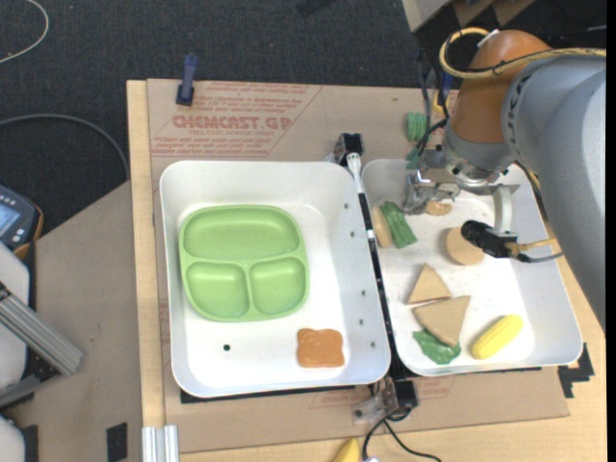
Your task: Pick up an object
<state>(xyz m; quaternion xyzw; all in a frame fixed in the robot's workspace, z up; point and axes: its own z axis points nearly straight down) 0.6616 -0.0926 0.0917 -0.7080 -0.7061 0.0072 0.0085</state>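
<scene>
- My tool (428,198) hangs low over the far-left corner of the right bin (539,292). From this angle I can't tell whether it's spread or pressed together, and nothing shows pinched in it.
- Any obj counts for this task, so I'd take the nearest: the green strip (397,225) lies just beside the tool, toward the near-left, close to the bin's left wall.
- A tan oval piece (384,229) touches the strip on the wall side (poss. partly under it, hard to say).
- Doing it well, imo:
  - Centre over the strip's middle, not its end.
  - Turn the wrist so the close runs across the strip's narrow width.
  - Come straight down, since a slanted approach would likely shove it into the wall.
- Risk: strip and oval piece sit so tight that I may nip both or skid off one. The wall leaves little room on that side.
- Fallback w/ more clearance: the tan disc (463,249) lies alone, near the tool on its near-right, w/ bare bin floor round most of it.
- Well apart, nearer the front edge, and not worth the travel: two tan wedges (428,285), a toy corn cob (496,336).
- Lift slowly and check sth. is actually between the tips before calling it picked.
</scene>
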